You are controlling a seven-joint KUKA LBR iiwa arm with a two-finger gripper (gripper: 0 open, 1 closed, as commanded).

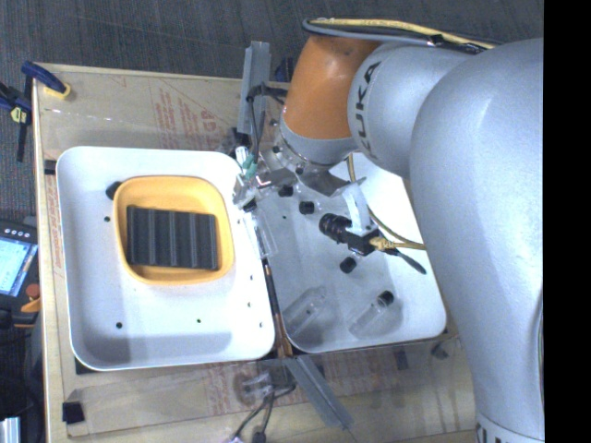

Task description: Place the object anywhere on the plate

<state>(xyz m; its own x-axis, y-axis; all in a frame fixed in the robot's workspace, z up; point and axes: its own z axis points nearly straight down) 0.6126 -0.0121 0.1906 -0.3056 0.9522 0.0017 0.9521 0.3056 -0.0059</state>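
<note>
A yellow plate [175, 188] with a dark ribbed centre lies in the left white bin [157, 321]. My gripper [251, 190] hangs low at the far left corner of the right bin [305, 270], right beside the wall between the two bins and just off the plate's right rim. The wrist and its cabling hide much of it, and I see no object in it. Two clear plastic pieces [309, 307] [371, 317] lie near the front edge of the right bin, well apart from the gripper.
The big grey arm covers the right side of the right bin. Small black knobs [347, 265] [385, 297] dot that bin's floor. A wooden board [138, 95] surrounds both bins, with clamps at its far left corner.
</note>
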